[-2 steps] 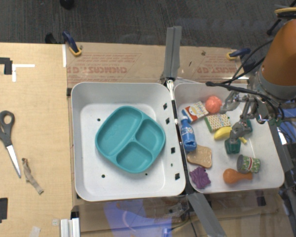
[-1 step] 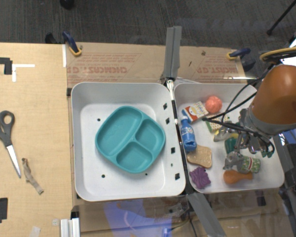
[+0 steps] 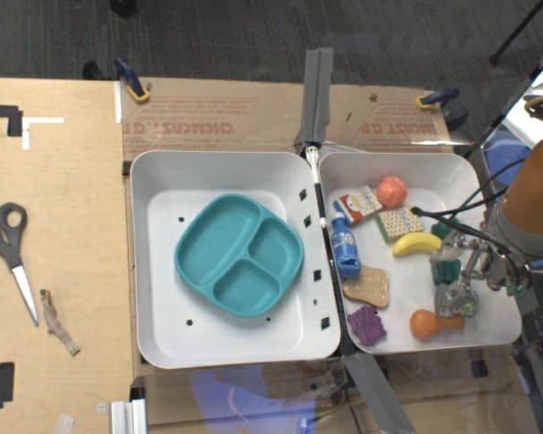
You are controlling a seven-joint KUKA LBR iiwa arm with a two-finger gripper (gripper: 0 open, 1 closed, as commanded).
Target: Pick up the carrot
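Observation:
The carrot lies near the front edge of the right bin. It is a short orange piece, with its pale green top pointing right. My gripper reaches in from the right and hangs directly over that green end, touching or nearly touching it. The orange body shows free to the gripper's left. The gripper's body hides part of the green top.
The right bin also holds a banana, a yellow sponge, a pink-red fruit, a small carton, a blue bottle, a bread slice and purple grapes. A teal divided plate lies in the left bin. Scissors lie far left.

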